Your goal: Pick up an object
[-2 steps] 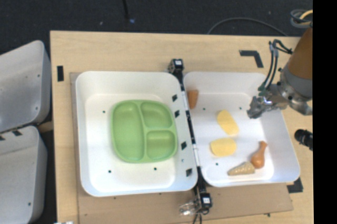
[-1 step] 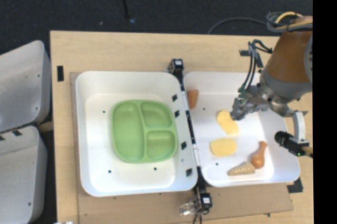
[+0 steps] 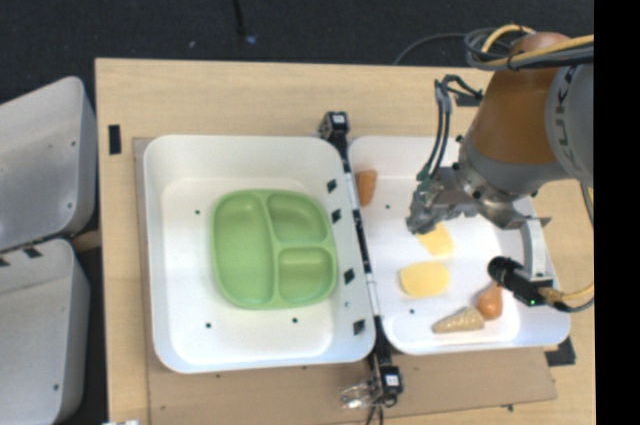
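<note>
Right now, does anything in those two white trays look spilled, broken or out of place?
Nothing looks spilled or broken. The green divided plate lies flat in the left bin. In the right bin, an orange piece leans against the dividing wall, apart from the yellow pieces near the gripper.

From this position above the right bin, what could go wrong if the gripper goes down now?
1. The gripper sits at the edge of a yellow piece, so it may push it aside rather than grasp it.
2. A second yellow piece lies close by and could be knocked.
</note>
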Controlling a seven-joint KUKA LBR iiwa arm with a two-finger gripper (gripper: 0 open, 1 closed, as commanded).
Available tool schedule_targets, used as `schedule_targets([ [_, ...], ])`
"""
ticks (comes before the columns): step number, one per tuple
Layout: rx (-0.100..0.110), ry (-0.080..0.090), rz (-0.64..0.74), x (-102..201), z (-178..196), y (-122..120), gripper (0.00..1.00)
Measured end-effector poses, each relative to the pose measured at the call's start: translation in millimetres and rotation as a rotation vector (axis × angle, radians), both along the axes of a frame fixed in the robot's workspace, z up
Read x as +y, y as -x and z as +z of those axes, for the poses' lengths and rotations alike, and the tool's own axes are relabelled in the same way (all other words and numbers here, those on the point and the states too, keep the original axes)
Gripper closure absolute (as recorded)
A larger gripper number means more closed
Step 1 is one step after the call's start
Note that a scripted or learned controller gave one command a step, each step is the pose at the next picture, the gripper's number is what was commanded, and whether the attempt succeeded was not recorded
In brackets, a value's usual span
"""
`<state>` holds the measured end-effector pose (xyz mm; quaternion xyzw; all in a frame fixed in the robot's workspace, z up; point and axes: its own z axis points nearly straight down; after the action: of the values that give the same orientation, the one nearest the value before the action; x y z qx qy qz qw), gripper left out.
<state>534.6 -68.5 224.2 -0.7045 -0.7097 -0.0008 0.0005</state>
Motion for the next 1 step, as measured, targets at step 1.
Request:
schedule_targets([
  [1,0.001,0.001,0.0,54.3,-4.6,9.1,1.0],
])
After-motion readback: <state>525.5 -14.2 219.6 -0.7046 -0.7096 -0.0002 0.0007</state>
